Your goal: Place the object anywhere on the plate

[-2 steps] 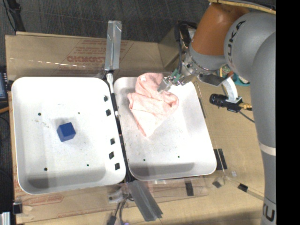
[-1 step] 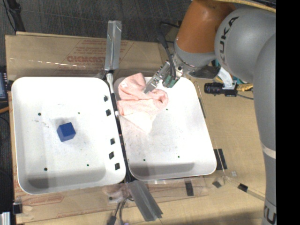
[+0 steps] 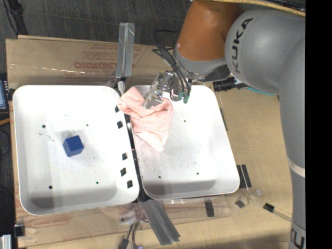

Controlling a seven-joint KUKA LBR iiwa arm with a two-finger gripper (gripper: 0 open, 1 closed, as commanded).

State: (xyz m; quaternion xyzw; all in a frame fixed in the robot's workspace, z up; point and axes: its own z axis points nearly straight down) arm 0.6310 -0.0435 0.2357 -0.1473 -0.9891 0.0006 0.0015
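A: Two shallow white bins side by side on the tabletop (image 3: 259,139). Left bin (image 3: 31,139): one small blue cube (image 3: 73,145), sitting left of centre, well apart from the walls. A few dark specks on the floor of that bin.

B: Right bin (image 3: 207,154)?

A: One pink cloth (image 3: 151,119), crumpled, lying in the far left part of the bin. Its left edge sits on or just over the rim where the two bins meet. The rest of that bin's floor shows faint scuffs and specks.

B: Look of the cloth?

A: Pale pink, soft, bunched into folds. Wider at the far end, tapering to a loose point toward the near side. The top is gathered into a ridge right under the end effector (image 3: 158,95).

B: State of the end effector?

A: The grey arm (image 3: 270,45) with the orange band reaches in from the right, wrist low over the far edge of the right bin. The metal fingers point down and left into the gathered top of the cloth, touching it. Whether they are spread or pinching the fabric, cannot tell; the tips are lost against the folds.

B: Surroundings?

A: Brown cardboard (image 3: 62,56) under and behind the bins, red print on it. Black tape tabs along the seam between the bins.
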